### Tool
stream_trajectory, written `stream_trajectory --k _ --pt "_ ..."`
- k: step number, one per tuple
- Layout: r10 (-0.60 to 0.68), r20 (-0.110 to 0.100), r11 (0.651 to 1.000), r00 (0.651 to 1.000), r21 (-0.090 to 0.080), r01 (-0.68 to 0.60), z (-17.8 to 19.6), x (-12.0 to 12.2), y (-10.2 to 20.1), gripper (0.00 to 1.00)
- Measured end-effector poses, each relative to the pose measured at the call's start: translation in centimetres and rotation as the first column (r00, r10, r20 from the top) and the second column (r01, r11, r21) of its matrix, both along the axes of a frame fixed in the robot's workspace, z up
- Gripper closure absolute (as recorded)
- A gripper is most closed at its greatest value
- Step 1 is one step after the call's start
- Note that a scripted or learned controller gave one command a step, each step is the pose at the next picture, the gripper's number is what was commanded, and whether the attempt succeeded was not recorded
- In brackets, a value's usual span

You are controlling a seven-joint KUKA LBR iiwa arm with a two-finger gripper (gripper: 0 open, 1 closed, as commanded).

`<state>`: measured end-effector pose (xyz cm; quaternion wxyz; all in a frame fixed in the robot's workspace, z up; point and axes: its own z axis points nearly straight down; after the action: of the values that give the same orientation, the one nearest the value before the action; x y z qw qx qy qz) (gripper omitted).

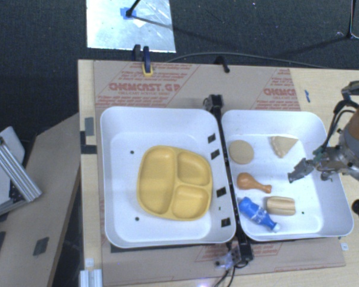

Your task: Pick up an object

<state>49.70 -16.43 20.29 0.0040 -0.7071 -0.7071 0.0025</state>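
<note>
The right bin (314, 124) holds several small objects: a round tan cookie (241, 152), a pale wedge of cheese (282, 144), an orange drumstick (253, 183), a tan bread loaf (280, 205) and a blue bottle (256, 213). My gripper (300, 173) hangs over the right half of this bin, right of the drumstick and above the loaf, with nothing seen between its fingers.
A yellow divided plate (174, 183) lies in the left bin (122, 130). Black clips (216, 103) join the two bins along the middle. A blue and yellow clamp (145, 59) grips the cardboard at the back. The arm (354, 142) enters from the right.
</note>
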Motion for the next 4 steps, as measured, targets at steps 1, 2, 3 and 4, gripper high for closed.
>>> stream_trajectory --k 1,2,3,4 --pt "0.003 0.01 1.0 1.0 -0.002 -0.003 0.5 0.3 0.0 0.0" --pt "0.001 0.006 1.0 1.0 -0.001 -0.001 -5.6 -0.3 0.4 0.0" --pt "0.001 0.007 1.0 1.0 0.0 -0.001 -10.0 0.0 1.0 0.0" --pt "0.001 0.008 1.0 1.0 -0.001 -0.001 -11.9 0.0 1.1 0.0"
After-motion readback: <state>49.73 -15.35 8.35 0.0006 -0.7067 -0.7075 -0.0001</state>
